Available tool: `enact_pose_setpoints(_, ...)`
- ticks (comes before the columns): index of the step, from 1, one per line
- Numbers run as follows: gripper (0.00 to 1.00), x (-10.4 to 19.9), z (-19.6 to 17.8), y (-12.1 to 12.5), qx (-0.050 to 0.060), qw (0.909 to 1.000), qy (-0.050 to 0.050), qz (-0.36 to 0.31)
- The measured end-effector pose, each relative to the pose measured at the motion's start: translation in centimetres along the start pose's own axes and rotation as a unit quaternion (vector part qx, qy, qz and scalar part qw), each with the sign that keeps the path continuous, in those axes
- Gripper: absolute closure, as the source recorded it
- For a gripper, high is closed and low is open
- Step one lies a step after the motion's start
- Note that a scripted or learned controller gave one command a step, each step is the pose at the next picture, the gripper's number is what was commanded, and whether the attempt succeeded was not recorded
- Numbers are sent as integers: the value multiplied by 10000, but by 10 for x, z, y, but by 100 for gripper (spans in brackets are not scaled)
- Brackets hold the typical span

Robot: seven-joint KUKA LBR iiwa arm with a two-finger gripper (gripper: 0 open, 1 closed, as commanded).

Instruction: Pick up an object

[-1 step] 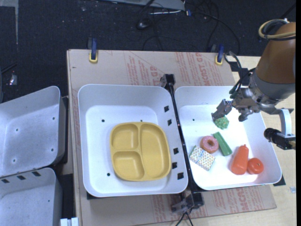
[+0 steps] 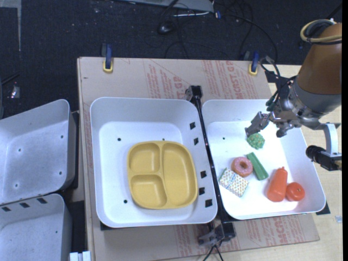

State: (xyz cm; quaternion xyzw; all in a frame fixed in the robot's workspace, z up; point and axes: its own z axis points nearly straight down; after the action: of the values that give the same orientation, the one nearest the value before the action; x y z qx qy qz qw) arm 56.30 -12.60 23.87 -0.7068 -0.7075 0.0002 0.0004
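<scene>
In the right bin (image 2: 234, 113) lie several toy foods: a green broccoli-like piece (image 2: 256, 141), a pink donut (image 2: 242, 166), a green cucumber (image 2: 259, 166), a chequered square pad (image 2: 234, 182), an orange carrot-like piece (image 2: 277, 184) and a red-orange ball (image 2: 295, 191). My gripper (image 2: 269, 127) hangs over the bin's upper right part, open, fingers spread wide with nothing between them. Its left finger (image 2: 255, 126) is just above the green broccoli piece.
The left bin (image 2: 109, 118) holds a yellow divided plate (image 2: 162, 174). A black divider (image 2: 204, 145) runs between the two bins. Grey trays (image 2: 32, 145) sit off the bench at the left. The arm's orange band (image 2: 322, 58) stands over the bench's right edge.
</scene>
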Motion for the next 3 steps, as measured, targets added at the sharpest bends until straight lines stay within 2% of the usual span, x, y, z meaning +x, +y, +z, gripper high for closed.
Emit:
enact_pose_setpoints(1,0,-2,63,3,14,10000,1,11)
enact_pose_setpoints(3,0,2,147,6,-10,10000,-10,7)
